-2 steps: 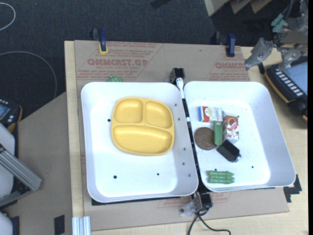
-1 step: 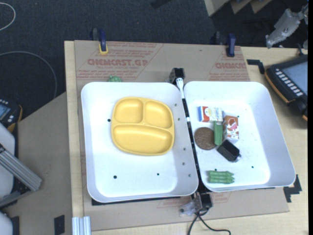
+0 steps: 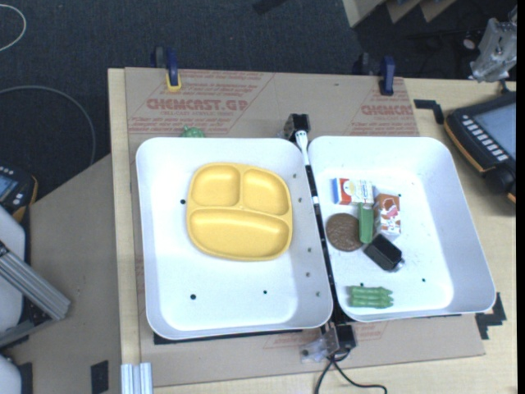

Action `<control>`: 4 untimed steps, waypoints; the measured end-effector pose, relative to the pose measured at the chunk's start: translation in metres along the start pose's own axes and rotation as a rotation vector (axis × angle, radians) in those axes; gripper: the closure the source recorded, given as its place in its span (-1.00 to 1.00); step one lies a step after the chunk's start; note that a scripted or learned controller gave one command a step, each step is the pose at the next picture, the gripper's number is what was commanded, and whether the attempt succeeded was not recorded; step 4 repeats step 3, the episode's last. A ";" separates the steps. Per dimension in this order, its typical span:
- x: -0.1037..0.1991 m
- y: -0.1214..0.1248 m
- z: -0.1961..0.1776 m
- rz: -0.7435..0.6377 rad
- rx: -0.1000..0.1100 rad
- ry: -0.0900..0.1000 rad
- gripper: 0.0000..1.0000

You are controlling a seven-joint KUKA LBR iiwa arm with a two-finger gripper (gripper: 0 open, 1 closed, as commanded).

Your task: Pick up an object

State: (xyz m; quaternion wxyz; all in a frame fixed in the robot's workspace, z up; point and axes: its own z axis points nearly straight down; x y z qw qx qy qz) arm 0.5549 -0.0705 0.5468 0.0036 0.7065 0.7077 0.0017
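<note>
Camera view: right bin [image 3: 459, 189] packets [image 3: 353, 191] bunched, labels unreadable; grey metal part [image 3: 495, 46] cut off top-right; jaws' state: cannot tell.

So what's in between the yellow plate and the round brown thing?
In the camera view, the two bins' white rims with a dark strip between them separate the yellow plate from the brown disc.

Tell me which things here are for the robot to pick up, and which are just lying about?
For picking, in the right white bin:
brown round disc
black block
green ridged pod
small red-and-white packets

Lying about:
yellow divided plastic plate
blue clamps
</note>
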 end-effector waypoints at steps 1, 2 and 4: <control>0.017 -0.021 0.095 0.001 0.017 0.004 1.00; 0.055 -0.043 0.195 -0.002 0.020 0.004 1.00; 0.112 -0.077 0.134 -0.006 0.000 0.005 1.00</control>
